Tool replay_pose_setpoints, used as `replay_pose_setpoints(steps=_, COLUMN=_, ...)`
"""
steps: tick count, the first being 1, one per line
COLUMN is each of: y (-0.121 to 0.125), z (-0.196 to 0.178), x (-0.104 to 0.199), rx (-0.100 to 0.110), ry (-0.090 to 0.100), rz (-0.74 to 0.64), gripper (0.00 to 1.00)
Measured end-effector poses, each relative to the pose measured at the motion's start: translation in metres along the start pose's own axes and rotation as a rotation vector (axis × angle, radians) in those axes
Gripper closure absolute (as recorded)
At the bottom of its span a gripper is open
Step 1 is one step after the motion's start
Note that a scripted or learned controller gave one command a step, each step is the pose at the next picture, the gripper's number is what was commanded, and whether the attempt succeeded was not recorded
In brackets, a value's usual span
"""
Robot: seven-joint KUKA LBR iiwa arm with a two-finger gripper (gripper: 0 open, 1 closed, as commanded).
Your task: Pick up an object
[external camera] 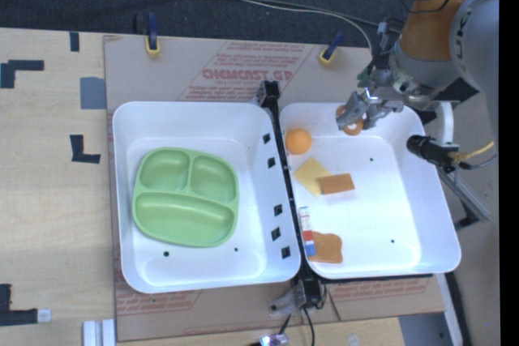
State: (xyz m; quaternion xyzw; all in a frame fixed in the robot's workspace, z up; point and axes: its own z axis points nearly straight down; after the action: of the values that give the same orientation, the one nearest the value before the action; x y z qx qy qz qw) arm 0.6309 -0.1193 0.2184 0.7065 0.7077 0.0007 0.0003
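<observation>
The gripper (354, 123) is seen at the far edge of the right bin (422, 207), hanging over its upper rim, with the grey arm (454, 20) and its orange band reaching in from the right; a small orange-brown piece is seen at the fingertips, and it is judged to be pinched there, the fingers drawn narrow about it, though the piece is too small for its kind to be told. If that hold is real, the task's thing is already at the gripper and lifted clear of the bin floor; the coming move would then be judged a simple carry or raise. Should the hold fail, the nearest candidate is the orange ball (298, 141), which lies to the left of the gripper and slightly nearer the camera, close against the divider between the bins; being round, it offers no long axis to be matched. Further toward the near side, a yellow wedge (309, 173) is touched by a tan block (336, 185), whose long axis runs roughly left to right; an orange-brown lump (326, 247) is found near the front wall, beside a small red, white and blue packet (306, 228). In the left bin (130, 255) a green divided plate (186, 196) is set, well apart from the gripper.
</observation>
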Motion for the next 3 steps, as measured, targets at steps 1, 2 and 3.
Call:
replay_pose_setpoints(steps=1, y=0.006, z=-0.009, x=0.060, rx=0.002, ry=0.002, rz=-0.006, gripper=1.00)
replay_pose_setpoints(steps=2, y=0.002, z=0.000, x=0.117, rx=0.004, ry=0.000, rz=-0.005, gripper=1.00)
replay_pose_setpoints(steps=3, y=0.006, z=-0.012, x=0.173, rx=0.002, ry=0.002, rz=-0.006, gripper=1.00)
